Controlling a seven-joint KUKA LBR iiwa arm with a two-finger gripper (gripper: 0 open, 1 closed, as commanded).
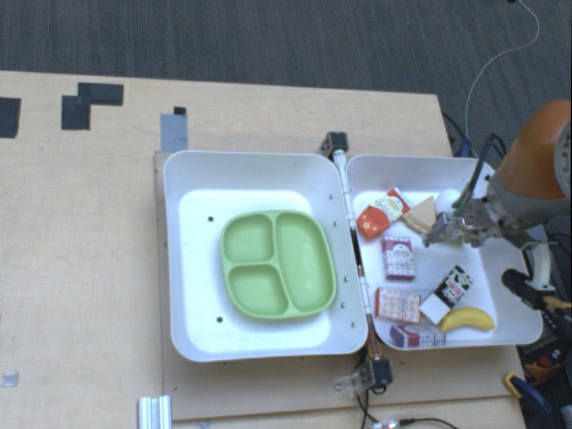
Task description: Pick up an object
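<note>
Camera view from above, jaws (444,232) low in right bin (509,172) near tan wedge (420,213), their state unclear, banana (466,319) at lower right, green tray (277,264) in left bin (179,239).

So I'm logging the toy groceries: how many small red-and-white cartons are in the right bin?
3. One carton sits mid-bin, another lies below it near the divider, and a third lies at the front wall beside the banana. The arm may hide others.
</note>
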